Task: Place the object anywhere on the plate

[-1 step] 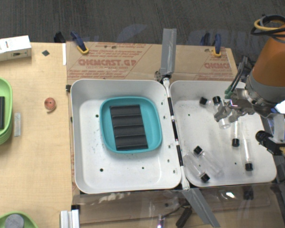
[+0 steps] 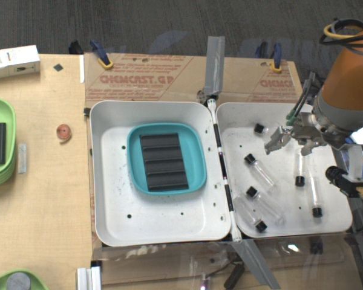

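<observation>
Although the grey arm with its orange band (image 2: 349, 80) is cut off by the right edge, its two-finger gripper (image 2: 291, 142) shows above the right shallow white bin (image 2: 233, 162), the fingers (image 2: 274, 142) spread apart with nothing between them. Several clear plastic vials with black caps lie scattered on this bin's floor: one vial (image 2: 258, 169) near the middle, another (image 2: 256, 215) towards the front, a third (image 2: 314, 201) at the right, a fourth (image 2: 300, 169) just under the gripper, and what looks like a lone black cap (image 2: 259, 127) at the back; their transparent bodies are hard to make out against the white. In the left white bin (image 2: 109, 210) sits the teal square plate (image 2: 196, 165), and on it rests a black ribbed rectangular block (image 2: 163, 161) that hides most of the plate's middle. Brown cardboard (image 2: 145, 77) behind the bins bears red print reading "CHEMCAST", partly covered by the bin rims. On the wooden desk (image 2: 42, 222) to the left stand a green tray (image 2: 6, 110) cut off by the edge, a small pink round object (image 2: 63, 132) and a white box (image 2: 13, 60).
</observation>
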`<act>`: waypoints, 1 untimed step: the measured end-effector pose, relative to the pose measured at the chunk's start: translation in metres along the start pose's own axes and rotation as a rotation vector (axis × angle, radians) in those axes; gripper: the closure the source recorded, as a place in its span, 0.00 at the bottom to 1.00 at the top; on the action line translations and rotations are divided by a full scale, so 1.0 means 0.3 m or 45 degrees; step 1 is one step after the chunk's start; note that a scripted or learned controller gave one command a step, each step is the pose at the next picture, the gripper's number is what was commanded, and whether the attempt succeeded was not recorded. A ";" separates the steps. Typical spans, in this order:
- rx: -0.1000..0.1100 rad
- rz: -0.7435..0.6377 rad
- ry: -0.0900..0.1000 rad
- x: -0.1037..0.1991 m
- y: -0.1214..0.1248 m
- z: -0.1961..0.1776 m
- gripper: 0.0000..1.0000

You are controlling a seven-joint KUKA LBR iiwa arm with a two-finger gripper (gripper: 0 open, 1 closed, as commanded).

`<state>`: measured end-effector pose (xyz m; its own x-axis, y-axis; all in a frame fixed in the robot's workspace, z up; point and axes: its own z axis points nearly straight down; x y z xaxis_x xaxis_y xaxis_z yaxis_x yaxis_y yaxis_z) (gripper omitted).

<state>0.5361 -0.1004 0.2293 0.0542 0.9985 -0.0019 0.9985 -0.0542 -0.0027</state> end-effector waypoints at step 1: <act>0.001 0.037 0.001 -0.158 -0.080 0.034 0.00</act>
<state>0.5094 -0.1465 0.2193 0.0834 0.9965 -0.0011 0.9965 -0.0834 -0.0037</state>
